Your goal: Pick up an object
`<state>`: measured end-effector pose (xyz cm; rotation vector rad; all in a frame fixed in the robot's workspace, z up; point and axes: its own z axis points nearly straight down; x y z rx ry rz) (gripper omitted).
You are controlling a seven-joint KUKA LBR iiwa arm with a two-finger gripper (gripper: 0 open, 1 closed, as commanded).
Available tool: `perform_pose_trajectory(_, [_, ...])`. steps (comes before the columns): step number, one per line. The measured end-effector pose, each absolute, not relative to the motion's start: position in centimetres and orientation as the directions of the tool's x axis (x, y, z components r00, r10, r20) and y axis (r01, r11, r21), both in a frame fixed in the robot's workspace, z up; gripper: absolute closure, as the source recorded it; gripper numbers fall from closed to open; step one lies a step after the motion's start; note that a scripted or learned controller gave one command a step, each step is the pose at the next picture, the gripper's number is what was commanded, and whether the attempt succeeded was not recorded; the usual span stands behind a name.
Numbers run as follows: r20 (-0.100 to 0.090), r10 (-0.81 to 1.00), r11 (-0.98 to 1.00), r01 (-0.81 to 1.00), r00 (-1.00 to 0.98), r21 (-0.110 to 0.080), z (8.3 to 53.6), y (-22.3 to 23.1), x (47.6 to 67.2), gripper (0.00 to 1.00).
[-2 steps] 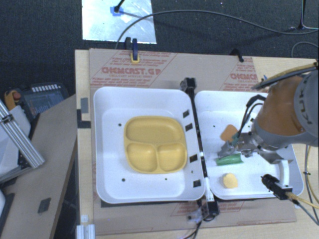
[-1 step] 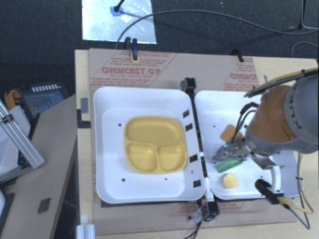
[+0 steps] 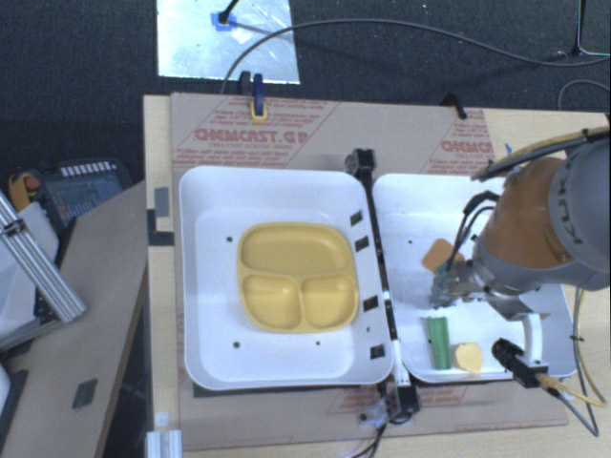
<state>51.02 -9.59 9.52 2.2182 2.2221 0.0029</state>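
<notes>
Over the right bin [image 3: 410, 203], the gripper [image 3: 444, 289], its grip state unreadable, is hovering between an orange piece [image 3: 438, 253] and a green block [image 3: 438, 342], risking a miss between them.

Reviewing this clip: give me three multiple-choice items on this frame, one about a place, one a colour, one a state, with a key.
1. Where does the yellow three-compartment plastic tray lie?
A. left white bin
B. right white bin
C. on the cardboard sheet outside the bins

2. What colour is the small upright block near the right bin's front wall?
A. red
B. green
C. blue

3. What do the tray's compartments hold?
A. nothing
B. the green block
C. the orange piece

Key: 1 A, the tray sits mid-floor in the left white bin. 2 B, it is green, beside a pale yellow round piece. 3 A, all three hollows show bare yellow plastic.
</notes>
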Motion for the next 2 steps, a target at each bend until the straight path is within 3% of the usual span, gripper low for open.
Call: perform_pose_trajectory(2, [-0.002, 1.000, 0.004, 1.000, -0.004, 0.008, 21.7, -9.9, 52.4, 1.00])
